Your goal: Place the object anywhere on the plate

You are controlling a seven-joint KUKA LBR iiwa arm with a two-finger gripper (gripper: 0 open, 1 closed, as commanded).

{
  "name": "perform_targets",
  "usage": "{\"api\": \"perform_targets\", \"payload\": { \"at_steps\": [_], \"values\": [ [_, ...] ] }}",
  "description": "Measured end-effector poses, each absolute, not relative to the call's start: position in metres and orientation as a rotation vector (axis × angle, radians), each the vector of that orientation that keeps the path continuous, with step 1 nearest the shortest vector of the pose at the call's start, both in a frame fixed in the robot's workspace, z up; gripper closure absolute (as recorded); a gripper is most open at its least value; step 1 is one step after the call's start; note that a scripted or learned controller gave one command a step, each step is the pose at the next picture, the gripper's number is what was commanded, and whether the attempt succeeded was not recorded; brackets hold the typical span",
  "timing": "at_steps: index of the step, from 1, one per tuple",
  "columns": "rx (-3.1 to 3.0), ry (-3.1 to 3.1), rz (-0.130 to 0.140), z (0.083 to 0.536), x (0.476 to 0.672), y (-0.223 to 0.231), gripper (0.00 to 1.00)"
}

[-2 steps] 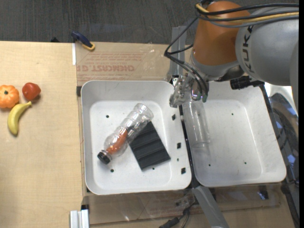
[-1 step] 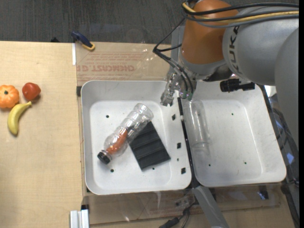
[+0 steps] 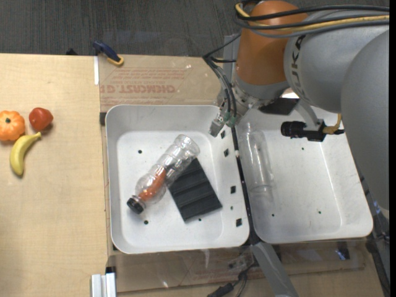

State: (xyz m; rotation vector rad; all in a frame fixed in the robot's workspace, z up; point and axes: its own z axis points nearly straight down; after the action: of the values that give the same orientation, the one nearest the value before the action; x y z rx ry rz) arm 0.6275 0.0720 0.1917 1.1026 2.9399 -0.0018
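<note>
Left bin point(image 3: 120, 184): clear plastic bottle point(image 3: 162, 173), lying slanted, cap toward 7 o'clock, touching black ridged plate point(image 3: 194, 190) at its 4 o'clock side, so not yet placed. Gripper point(image 3: 219, 124): hovering over the bin's 1 o'clock corner; grip state cannot be told.

The grey arm point(image 3: 346, 54) reaches in from the right, its orange band point(image 3: 266, 42) uppermost. Its end effector point(image 3: 220, 124) hangs low, pointing down and leftward.

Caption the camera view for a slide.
Arm's gripper at the left bin's rim; plastic bottle lies against black ridged block.
</note>
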Motion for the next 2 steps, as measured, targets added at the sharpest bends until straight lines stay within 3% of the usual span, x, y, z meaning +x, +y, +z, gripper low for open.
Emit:
{"api": "perform_targets", "payload": {
  "at_steps": [1, 2],
  "values": [
    [1.313, 2.85, -0.001, 0.199, 0.643, -0.011, 1.0],
    [1.842, 2.545, -0.004, 0.249, 0.584, -0.021, 1.0]
  ]
}}
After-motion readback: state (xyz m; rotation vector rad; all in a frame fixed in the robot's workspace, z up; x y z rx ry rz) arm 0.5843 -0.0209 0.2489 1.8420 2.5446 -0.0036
